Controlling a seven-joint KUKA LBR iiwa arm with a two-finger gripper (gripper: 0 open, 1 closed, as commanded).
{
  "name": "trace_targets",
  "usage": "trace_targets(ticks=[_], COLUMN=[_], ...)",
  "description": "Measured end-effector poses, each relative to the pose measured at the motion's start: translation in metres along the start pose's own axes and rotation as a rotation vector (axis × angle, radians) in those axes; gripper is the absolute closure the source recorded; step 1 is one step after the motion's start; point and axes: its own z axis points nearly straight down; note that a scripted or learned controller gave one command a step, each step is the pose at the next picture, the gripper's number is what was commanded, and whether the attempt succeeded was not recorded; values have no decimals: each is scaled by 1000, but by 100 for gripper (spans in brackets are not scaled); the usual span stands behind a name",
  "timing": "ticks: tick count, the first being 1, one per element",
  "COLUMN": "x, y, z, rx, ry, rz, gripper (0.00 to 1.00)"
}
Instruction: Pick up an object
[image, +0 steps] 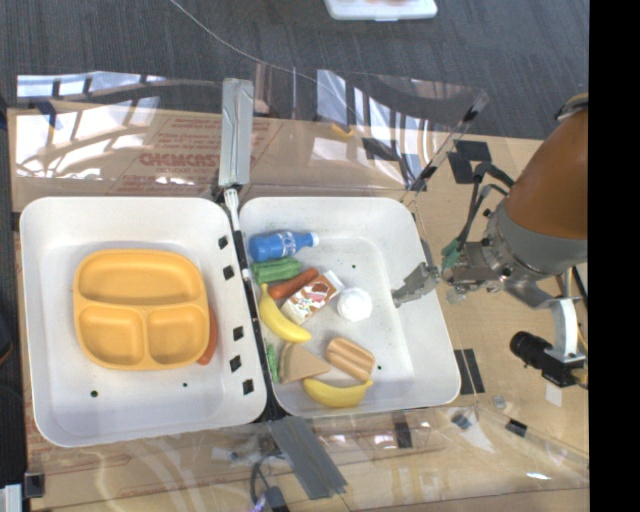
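Item: blue bottle (279, 244), lying at the right bin's (425, 352) far-left corner, which we judge light, rigid, slippery, best gripped mid-body; pincer (412, 287) at the bin's right wall, whether open or closed we cannot tell.

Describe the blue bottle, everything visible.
The blue bottle lies on its side at the back left of the right bin, close to the divider between the bins. Its body is blue and looks like plastic, with a pale label band and a white cap end pointing right. Its lower side touches or nearly touches a green vegetable just in front of it. Nothing rests on it, and the gripper is well off to its right.
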Motion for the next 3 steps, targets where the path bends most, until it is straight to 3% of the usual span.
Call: trace_targets(ticks=[1, 2, 3], x=[39, 35, 36], y=[-10, -4, -5], z=[123, 189, 182], rx=[9, -12, -5], ry=[3, -2, -1], rz=[56, -47, -52], gripper=[0, 0, 100])
